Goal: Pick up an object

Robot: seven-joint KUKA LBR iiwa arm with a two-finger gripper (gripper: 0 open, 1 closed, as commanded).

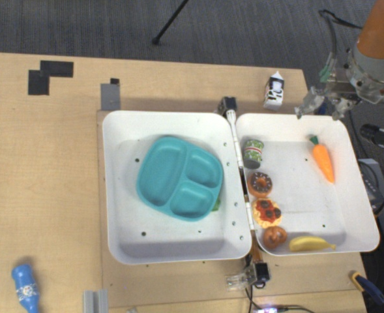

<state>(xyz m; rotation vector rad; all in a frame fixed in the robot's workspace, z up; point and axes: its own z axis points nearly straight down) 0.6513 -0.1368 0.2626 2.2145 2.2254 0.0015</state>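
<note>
Camera view, from above at a slant. One pale wooden desk (42,175) bears two shallow white bins side by side, both of smooth plastic with rounded corners.

The left bin (123,240) holds one teal plate (178,178), a rounded square moulded into three compartments, lying tilted; a sliver of something green shows under its lower right edge.

The right bin (354,194) holds six toy foods. Four stand in a column along its left wall: one small can (253,151) with a green label at the top, one round chocolate doughnut (261,183) below it, one small pizza (266,210) with red topping, and one reddish-brown apple (274,236) at the lower corner. One yellow banana (311,243) lies just beside the apple along the near wall, its long axis running left to right. One orange carrot (323,161) lies near the far right corner, well apart from the column; its long axis runs nearly up and down the view, green stalk end toward the far wall, tapered tip pointing toward the near wall and slightly right.

The grey arm with its orange band (378,31) enters at upper right. The claw (325,103) hangs over the far rim of the right bin, above the carrot's stalk end and holding nothing; whether its fingers are apart or together cannot be told.

On the desk outside the bins: one small black-and-white carton (275,90) beyond the far rim, and one blue bottle (26,287) at lower left.
</note>
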